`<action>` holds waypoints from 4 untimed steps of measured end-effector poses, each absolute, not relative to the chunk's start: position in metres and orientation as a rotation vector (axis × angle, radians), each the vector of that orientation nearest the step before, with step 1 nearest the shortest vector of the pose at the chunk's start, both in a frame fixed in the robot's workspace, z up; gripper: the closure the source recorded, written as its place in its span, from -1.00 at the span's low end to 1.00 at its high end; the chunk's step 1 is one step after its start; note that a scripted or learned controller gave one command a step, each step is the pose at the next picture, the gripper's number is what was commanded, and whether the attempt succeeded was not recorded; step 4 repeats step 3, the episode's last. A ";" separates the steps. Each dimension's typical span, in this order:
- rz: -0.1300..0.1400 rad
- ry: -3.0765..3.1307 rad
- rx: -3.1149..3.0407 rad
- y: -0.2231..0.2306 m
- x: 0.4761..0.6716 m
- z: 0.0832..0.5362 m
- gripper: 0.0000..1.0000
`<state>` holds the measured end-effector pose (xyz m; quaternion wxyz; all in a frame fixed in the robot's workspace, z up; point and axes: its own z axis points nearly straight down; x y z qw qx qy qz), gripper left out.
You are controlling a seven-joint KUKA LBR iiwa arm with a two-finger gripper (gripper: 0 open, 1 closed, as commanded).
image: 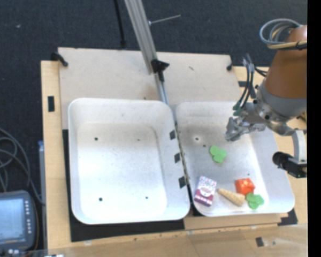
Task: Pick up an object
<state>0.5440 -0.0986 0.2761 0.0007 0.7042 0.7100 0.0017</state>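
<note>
a purple carton [205, 190], cone [231, 197], red block [244, 186] and green pieces lie in the right bin [273, 159]; the hand [233, 130] hovers above, grip unclear, approaching; next it must descend onto one.

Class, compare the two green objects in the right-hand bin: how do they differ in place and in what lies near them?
The upper green object lies alone mid-bin, just below the claw. The lower green object sits by the bin's near rim, against the red object and close to the tan cone. Both are small, bright green and rest on the right bin floor.
</note>
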 end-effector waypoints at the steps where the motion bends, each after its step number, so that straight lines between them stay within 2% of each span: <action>1: 0.002 2.229 2.214 -0.046 0.550 0.260 1.00; 2: 0.002 2.231 2.213 0.016 0.549 0.252 1.00; 3: 0.002 2.229 2.213 0.066 0.559 0.251 1.00; 4: 0.002 2.229 2.213 0.066 0.559 0.251 1.00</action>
